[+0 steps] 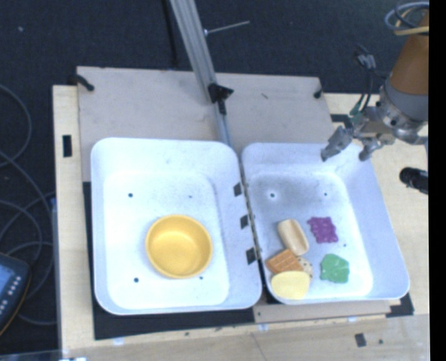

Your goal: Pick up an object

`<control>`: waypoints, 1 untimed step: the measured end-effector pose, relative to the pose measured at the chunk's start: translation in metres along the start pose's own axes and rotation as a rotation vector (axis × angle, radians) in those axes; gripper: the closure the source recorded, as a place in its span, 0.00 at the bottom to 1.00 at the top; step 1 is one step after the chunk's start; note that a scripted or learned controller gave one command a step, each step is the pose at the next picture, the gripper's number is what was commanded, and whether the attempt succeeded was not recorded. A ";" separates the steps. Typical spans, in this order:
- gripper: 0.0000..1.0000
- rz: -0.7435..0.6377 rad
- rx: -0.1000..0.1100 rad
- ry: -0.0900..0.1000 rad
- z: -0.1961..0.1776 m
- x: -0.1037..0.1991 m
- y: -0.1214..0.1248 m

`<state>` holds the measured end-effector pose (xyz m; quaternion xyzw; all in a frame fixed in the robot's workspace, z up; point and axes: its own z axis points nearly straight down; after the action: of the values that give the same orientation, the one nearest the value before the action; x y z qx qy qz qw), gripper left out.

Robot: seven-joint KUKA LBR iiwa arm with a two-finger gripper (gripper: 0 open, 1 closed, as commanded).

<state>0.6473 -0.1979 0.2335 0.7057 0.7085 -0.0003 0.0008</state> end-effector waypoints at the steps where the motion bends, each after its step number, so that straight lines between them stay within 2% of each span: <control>1: 0.00 0.000 0.001 -0.001 0.000 -0.001 0.000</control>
<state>0.6471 -0.1985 0.2336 0.7055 0.7087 -0.0010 0.0011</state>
